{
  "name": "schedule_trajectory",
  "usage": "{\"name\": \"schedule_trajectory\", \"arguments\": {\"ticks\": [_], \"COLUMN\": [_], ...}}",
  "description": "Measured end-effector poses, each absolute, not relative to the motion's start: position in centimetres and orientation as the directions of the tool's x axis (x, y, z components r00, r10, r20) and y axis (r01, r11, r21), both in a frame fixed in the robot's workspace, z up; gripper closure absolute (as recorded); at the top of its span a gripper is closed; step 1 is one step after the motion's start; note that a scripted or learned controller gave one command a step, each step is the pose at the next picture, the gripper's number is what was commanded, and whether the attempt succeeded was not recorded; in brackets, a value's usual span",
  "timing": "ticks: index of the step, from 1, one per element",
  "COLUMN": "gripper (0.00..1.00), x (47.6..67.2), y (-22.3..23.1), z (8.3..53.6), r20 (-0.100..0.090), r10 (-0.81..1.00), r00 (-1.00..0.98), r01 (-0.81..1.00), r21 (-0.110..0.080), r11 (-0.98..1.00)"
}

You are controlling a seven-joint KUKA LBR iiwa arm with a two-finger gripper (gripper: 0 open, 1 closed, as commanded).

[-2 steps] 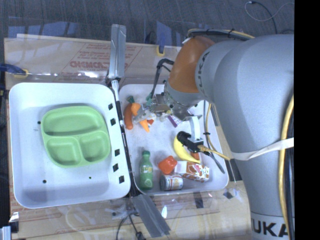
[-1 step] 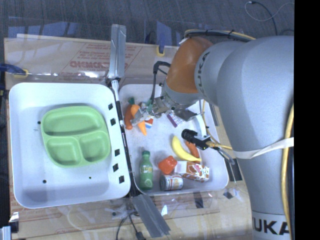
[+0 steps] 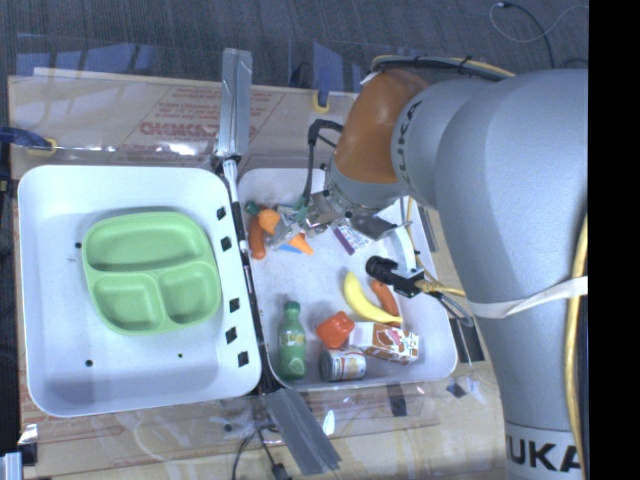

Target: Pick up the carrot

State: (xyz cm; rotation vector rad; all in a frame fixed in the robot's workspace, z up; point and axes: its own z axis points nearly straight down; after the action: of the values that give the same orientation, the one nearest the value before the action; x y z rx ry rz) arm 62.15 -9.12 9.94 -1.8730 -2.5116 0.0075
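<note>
I'm looking down at a slant on the surface, with two white bins side by side. The left bin [image 3: 40, 268] carries a green divided tray [image 3: 150, 268]; the right bin [image 3: 440, 353] is the crowded one, and that's where I'm working.

My arm comes in from the right, its big grey body covering that side of the right bin, the orange band [image 3: 375, 128] bent over the bin's far end. My wrist points down and toward the divider between the bins, and my jaws [image 3: 305, 218] sit low among the clutter at the bin's far end. Whether they are spread or pressed together, I cannot tell: the wrist and the small bits around them hide the tips.

The carrot [image 3: 257, 238] lies against the right bin's divider-side wall, just beside my jaws and further toward the left bin. It's a short orange piece, its long axis running roughly along that wall, near to far. I read it as lying loose in the bin.

At the bin's near end, away from the carrot: a green bottle [image 3: 291, 340], a can [image 3: 343, 365], a red-orange pepper-like piece [image 3: 336, 328], a carton [image 3: 385, 342] and a banana [image 3: 365, 303].

So, as I judge it, the coming move is a short sideways shift toward the divider, with the jaws closing across the carrot's narrow width. The wall sits tight against the carrot, which could crowd one finger.
</note>
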Motion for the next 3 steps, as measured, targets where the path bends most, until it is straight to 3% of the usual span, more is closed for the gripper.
{"name": "schedule_trajectory", "arguments": {"ticks": [1, 2, 3], "gripper": [1.0, 1.0, 1.0], "x": [63.8, 62.3, 58.6], "y": [-2.6, -2.0, -5.6], "z": [19.0, 18.8, 20.7], "r20": [0.001, 0.002, 0.001], "r10": [0.96, 0.974, 0.974], "r00": [-0.279, -0.227, -0.228], "r01": [0.96, 0.974, 0.974], "r21": [-0.004, -0.01, -0.007], "r11": [0.279, 0.227, 0.228]}}
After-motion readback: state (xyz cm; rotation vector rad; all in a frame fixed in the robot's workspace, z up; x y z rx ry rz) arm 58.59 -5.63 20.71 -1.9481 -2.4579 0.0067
